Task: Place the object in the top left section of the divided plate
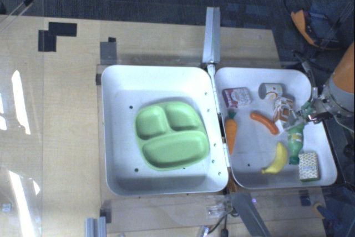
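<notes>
The green divided plate (171,135) lies in the left bin (116,119), with two small sections at the back and one long section at the front; all sections are bare. The arm enters from the right, and its gripper (309,112) hangs over the right bin's (249,169) right side, just above the green bottle (295,139) and beside a brown-and-white snack packet (283,108). Nothing is visibly held.
The right bin also holds a carrot (231,133), an orange sausage (264,122), a banana (277,159), a pink packet (237,97), a small can (270,90) and a yellow-green sponge (308,166). A metal post (212,36) stands behind the bins' junction.
</notes>
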{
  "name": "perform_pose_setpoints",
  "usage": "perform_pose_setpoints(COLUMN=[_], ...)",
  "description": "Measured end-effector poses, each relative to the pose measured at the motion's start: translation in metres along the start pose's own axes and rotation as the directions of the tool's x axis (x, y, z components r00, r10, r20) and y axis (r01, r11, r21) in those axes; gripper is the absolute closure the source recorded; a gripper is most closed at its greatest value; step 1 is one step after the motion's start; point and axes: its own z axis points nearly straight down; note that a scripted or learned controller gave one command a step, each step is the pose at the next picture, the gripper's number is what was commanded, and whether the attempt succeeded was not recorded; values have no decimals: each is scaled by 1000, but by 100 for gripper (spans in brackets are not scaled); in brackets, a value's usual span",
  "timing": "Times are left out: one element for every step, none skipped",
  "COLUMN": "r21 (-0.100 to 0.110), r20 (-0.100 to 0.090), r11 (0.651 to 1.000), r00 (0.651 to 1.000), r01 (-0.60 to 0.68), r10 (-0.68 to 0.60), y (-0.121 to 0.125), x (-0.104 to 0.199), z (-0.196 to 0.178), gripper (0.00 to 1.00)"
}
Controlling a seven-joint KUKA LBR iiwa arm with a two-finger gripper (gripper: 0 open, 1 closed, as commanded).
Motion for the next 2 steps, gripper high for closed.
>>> perform_pose_setpoints(r21=[3, 4], r20=[-2, -3], r11=[997, 991], r00=[997, 991], r01=[-79, -133], r10=[79, 133], y=[56, 91], x=[60, 115], z=[17, 30], gripper=[100, 100])
